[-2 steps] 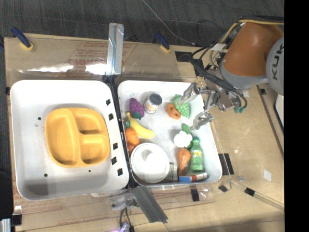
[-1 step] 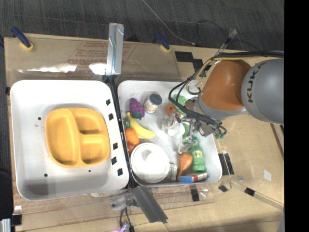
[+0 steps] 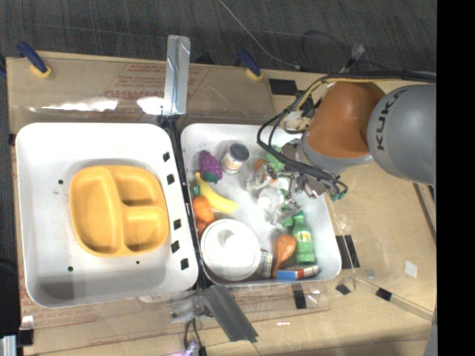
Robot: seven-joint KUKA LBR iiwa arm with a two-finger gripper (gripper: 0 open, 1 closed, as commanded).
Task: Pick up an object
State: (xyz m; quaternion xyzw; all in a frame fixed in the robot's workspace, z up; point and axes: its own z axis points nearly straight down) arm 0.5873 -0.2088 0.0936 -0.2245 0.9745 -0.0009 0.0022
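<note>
The arm (image 3: 386,136) reaches in from the right over the right bin (image 3: 330,221), its orange band sitting above the bin's upper right corner with dark cables looped around the wrist. The gripper (image 3: 276,188) hangs among the clutter in the middle of that bin; whether its jaws are wide or narrow, I cannot tell, since cables and pale objects blur their outline.

Nothing is visibly lifted. The right bin holds a smooth yellow banana (image 3: 215,199), lying with its long axis running from upper left to lower right, just below a knobbly purple grape bunch (image 3: 209,165). A small round tin (image 3: 237,155) sits beside the grapes. An orange fruit (image 3: 202,210) touches the left wall. A glossy white bowl (image 3: 230,249) fills the lower left corner. A green bottle (image 3: 303,239) lies with its long axis running up and down the view, cap toward the top, next to an orange carrot-shaped piece (image 3: 284,249) tapering downward. A blue and red marker (image 3: 295,274) lies flat along the lower wall.

The left bin (image 3: 37,199) carries a matte yellow divided tray (image 3: 119,208) with rounded corners and three compartments. Both bins rest on a brown cardboard-covered counter (image 3: 371,310).
</note>
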